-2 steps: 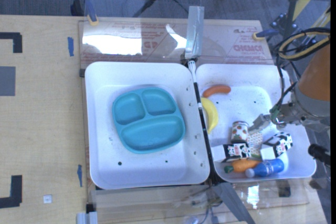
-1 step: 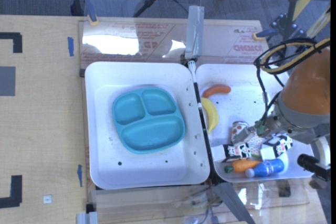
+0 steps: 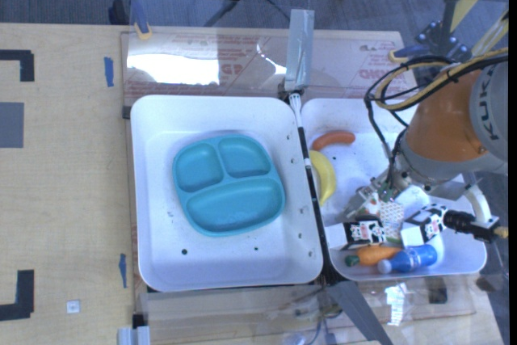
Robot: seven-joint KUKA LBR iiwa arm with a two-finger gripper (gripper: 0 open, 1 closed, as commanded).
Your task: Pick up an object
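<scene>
I've got the end effector (image 3: 373, 198) low in the right bin (image 3: 472, 261), over the clutter beside the banana (image 3: 325, 176); can't tell if it's open or closed. I'd go for the isolated hot dog (image 3: 333, 139) rather than the packed carrot (image 3: 373, 256) and blue bottle (image 3: 412, 259).

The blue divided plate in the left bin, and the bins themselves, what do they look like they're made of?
The blue divided plate looks like moulded plastic with a smooth, slightly satin finish: uniform turquoise colour, rounded compartment ridges, soft highlights. The left bin and right bin also look like plastic, white and fairly glossy, with rounded corners and a rolled rim; thin coated metal can't be ruled out.
</scene>
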